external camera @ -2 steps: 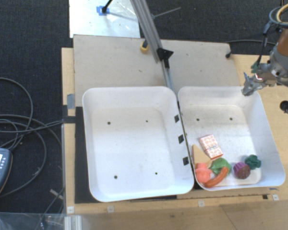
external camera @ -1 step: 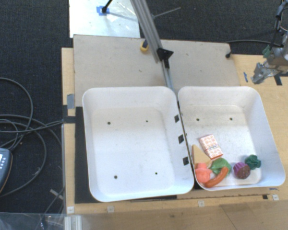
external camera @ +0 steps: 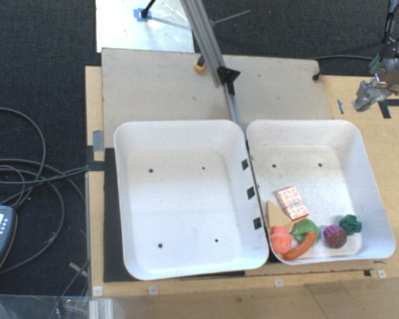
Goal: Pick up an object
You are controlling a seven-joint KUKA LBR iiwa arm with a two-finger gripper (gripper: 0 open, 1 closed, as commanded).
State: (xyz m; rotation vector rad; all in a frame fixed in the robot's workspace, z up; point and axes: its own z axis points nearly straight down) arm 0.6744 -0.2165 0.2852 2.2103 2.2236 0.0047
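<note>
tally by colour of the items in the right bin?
Right bin, near corner:
Pink/white patterned blocks: 2
Orange/red pieces: 2
Green pieces: 2 (second at)
Purple ball: 1
Tan wedge: 1
Total: 8, though the overlapping pile makes the orange/green split uncertain.

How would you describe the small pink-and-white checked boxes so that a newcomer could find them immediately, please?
Start at the right-hand white bin, then look to the cluster of small things in its near corner. At the top of that cluster lie the checked boxes, two pale blocks lying side by side. They alone are square-edged and patterned; their neighbours are rounded, plain-coloured toy foods in orange, green and purple.
</note>
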